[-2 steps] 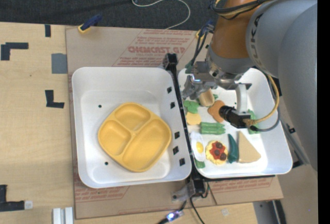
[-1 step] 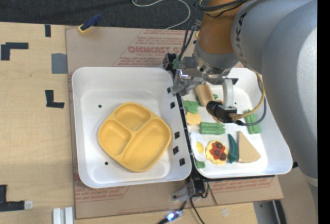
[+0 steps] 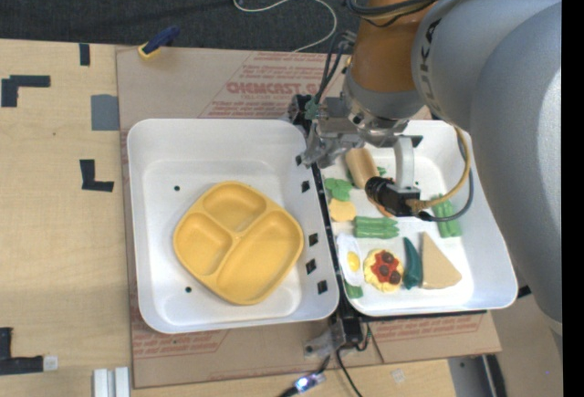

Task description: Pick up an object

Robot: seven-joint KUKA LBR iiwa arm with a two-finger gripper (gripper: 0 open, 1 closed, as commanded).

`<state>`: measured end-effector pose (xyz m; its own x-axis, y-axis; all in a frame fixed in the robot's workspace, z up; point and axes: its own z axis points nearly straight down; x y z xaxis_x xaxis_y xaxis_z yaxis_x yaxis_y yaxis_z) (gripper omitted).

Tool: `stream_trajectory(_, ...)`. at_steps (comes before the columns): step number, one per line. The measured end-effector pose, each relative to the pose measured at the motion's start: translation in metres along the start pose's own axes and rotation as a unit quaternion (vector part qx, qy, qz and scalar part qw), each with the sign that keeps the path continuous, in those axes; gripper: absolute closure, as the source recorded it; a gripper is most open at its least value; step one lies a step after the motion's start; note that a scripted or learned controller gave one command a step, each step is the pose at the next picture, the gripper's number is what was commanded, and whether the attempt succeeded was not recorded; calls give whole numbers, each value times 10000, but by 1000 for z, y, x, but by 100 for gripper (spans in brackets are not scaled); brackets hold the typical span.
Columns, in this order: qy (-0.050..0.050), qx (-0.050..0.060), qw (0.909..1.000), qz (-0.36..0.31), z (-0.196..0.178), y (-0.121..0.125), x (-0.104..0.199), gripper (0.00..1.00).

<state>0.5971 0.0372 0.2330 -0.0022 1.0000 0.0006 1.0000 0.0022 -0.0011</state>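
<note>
Hovering over the far left corner of the right bin point(image 3: 429, 306), the end effector point(image 3: 330, 145) seems poised to descend; clenched or released, I cannot tell. The tan toy roll point(image 3: 358, 165) lies just beside it.

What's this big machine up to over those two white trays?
A grey robot arm with an orange band reaches over the right shallow white bin, its gripper low above small plastic toy foods. I cannot see it holding anything. The left white bin holds a yellow divided plastic plate.
</note>
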Motion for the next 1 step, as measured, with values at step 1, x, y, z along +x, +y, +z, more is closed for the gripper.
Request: stream_trajectory(1, -6, 1, 10000, 2, 1, 10, -4, 100)
